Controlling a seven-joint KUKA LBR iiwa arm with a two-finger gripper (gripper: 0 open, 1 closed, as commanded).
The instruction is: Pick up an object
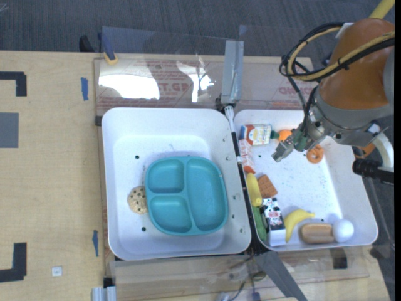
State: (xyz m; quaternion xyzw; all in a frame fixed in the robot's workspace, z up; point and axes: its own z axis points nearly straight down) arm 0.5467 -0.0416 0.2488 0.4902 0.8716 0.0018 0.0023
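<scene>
The arm comes in from the right over the right bin [351, 180]; its gripper [283, 150] hangs above the bin's upper part, and whether it is wide or narrow I cannot tell from this angle; nothing shows in its grasp; a small carton [258, 134] lies just left of it, and an orange ring [314, 155] just right; along the bin's near edge lie a banana [296, 221], a hot dog [317, 232] and a white ball [343, 230]; in the left bin [125, 137] sits a teal divided plate [186, 195], with what looks like a cookie [137, 199] touching its left rim.
</scene>
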